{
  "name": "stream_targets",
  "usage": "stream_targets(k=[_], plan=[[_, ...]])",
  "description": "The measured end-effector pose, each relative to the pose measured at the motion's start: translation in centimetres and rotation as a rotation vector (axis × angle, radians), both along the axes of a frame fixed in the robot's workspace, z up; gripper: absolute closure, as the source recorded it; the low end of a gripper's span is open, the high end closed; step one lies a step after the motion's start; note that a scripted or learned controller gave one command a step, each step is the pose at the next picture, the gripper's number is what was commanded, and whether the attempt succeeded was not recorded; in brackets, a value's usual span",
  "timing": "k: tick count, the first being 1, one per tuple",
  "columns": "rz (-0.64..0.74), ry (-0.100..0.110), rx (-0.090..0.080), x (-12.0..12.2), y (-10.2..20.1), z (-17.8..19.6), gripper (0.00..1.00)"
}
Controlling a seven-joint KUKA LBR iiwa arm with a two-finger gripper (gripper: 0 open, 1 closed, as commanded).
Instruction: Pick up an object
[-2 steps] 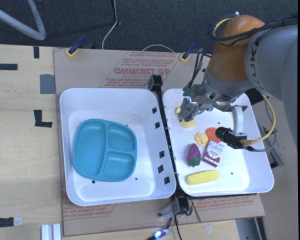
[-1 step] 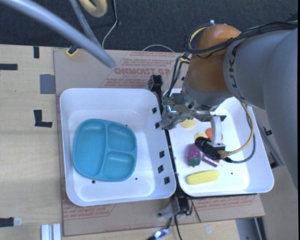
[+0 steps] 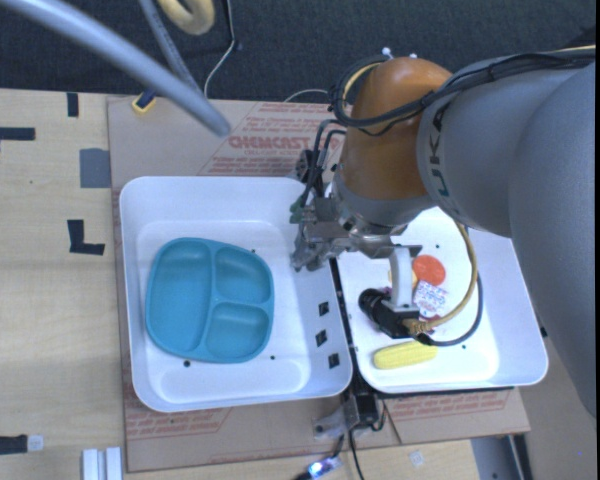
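Hand (image 3: 310, 250) over left bin (image 3: 132, 218)'s right side; brown sheet (image 3: 165, 158) reads CHEMCAST

The tabletop (image 3: 40, 298) is pale wood-grain, seen at a slant from above. Several black tape marks are stuck to its left part: an angled one (image 3: 8, 143) near the left edge, a small upright strip (image 3: 72, 105) farther back, and an L-shaped one (image 3: 80, 238) closer to the bins. A grey square patch (image 3: 95, 166) sits between them. A brown cardboard sheet (image 3: 260, 143) with red print lies flat on the tabletop, right of these marks. On the cardboard sheet rest two shallow white bins, side by side and touching along their inner walls: the left bin (image 3: 220, 383) and the right bin (image 3: 500, 318).
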State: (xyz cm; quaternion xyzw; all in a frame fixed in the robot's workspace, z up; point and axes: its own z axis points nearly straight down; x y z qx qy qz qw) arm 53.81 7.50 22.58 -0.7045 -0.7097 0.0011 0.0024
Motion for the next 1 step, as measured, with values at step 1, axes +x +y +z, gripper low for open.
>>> stream_targets(k=[1], plan=[[-0.004,0.0,-0.002,0.08,-0.33,-0.06,0.0]])
